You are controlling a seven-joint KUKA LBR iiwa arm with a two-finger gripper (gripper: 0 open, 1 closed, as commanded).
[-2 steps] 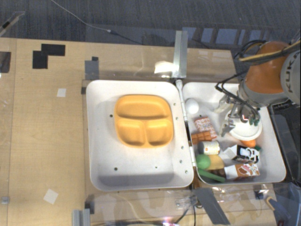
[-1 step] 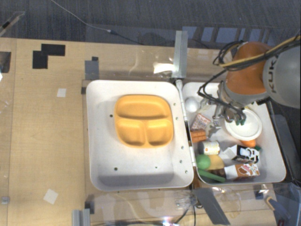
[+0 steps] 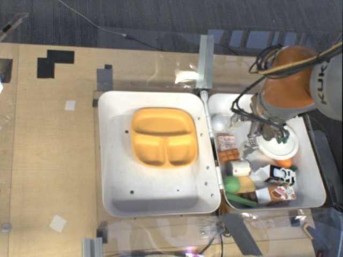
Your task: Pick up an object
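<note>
My gripper [image 3: 261,137] hangs below the orange-banded wrist [image 3: 286,79] over the upper middle of the right bin [image 3: 316,189]. It sits just left of a white round lid-like object [image 3: 276,148] with an orange piece [image 3: 285,163] under its edge. Several small items lie around it: a white ball [image 3: 219,123], a red and white packet [image 3: 226,142], a brown waffle-like block [image 3: 229,155], a white cylinder [image 3: 241,168], a green ball [image 3: 231,184], a black and white toy [image 3: 283,174] and a brown carton [image 3: 278,194]. Nothing shows as held.
The left bin [image 3: 115,197] holds a yellow divided tray [image 3: 163,137] in its middle. A metal divider post [image 3: 205,63] stands between the bins at the back. Black cables [image 3: 252,103] loop off the wrist above the right bin.
</note>
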